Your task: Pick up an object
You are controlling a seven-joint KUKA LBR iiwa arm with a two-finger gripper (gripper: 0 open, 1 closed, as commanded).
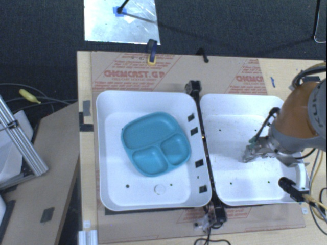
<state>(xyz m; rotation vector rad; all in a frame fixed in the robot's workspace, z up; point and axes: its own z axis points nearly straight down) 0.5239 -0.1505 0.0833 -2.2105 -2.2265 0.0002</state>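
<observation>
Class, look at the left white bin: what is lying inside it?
Inside the left bin lies one blue divided tray. The bin floor beneath that tray is covered, so anything there is hidden.

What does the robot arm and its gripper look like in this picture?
The arm has a wide orange band and a grey wrist section below it. Dark cables run beside the wrist. The gripper is small, metallic grey, with some green detail. A black part sticks out near the lower bin edge.
</observation>
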